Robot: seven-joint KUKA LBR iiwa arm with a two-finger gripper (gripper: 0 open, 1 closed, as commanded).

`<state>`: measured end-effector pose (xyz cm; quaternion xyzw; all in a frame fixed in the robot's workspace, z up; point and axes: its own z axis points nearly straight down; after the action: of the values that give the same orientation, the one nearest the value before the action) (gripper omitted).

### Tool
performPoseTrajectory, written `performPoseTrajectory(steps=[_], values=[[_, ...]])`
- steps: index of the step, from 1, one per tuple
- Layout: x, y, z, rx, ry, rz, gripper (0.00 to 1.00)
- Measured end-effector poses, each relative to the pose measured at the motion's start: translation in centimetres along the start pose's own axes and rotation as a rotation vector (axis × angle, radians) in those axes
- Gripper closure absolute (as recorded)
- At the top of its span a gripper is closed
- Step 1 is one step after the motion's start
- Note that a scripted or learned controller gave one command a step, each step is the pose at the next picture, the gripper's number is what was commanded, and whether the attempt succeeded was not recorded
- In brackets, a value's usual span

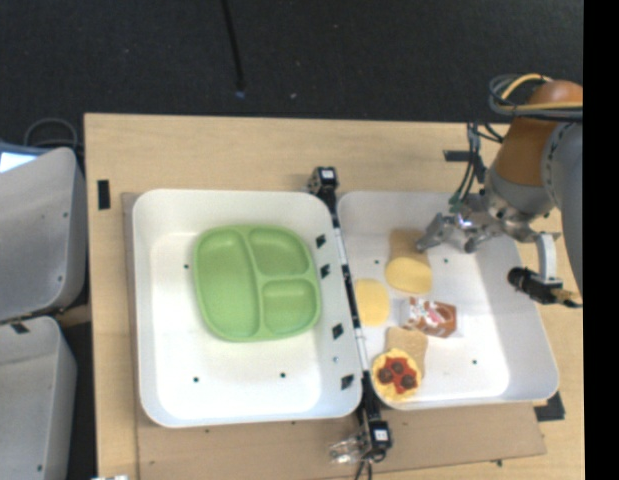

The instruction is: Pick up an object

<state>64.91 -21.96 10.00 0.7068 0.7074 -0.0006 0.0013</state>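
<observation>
Pincer (451, 230) state cannot be told — it hangs over the right bin (509, 368), near a yellow lump (409, 274). Likely light, smooth and rounded — best taken across its narrow middle.

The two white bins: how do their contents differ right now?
The left bin holds one large thing, a green divided plate lying flat near its middle. The right bin holds several small food pieces clustered toward its left side, among them a yellow piece and a red-topped round one. The gripper hangs over the right bin, not the left. Both bins are shallow and white.
</observation>
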Motion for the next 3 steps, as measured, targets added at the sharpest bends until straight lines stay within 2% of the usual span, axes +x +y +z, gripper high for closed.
performPoseTrajectory(steps=[1,2,3], values=[[-0.1,0.3,-1.6,-0.009,-0.003,-0.002,1.00],[0.8,0.3,-6.7,-0.004,0.001,-0.002,1.00],[0.7,0.2,-13.3,-0.008,0.000,-0.003,1.00]])
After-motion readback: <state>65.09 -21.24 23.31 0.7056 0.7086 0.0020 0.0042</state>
